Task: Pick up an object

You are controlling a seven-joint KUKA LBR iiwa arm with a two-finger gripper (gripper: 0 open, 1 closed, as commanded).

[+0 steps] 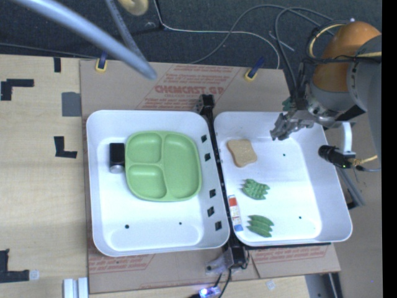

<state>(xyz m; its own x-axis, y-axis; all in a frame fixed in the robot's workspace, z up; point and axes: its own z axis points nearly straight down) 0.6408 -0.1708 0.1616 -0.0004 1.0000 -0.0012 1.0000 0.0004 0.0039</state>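
The right bin (322, 185) holds a tan slice of bread (241, 152) near its far left, a leafy green piece (255, 189) in the middle, a green pea pod (260, 225) near the front, and a small red and white tube (234, 210) along the left wall. My gripper (281, 131) hangs over the far right part of this bin, to the right of the bread and apart from it. Nothing shows between its fingers.
The left bin (105, 210) bears a green divided plate (164, 166) and a small black block (116, 156) at the plate's left. Cables run behind the bins. A black divider (214, 166) separates the two bins.
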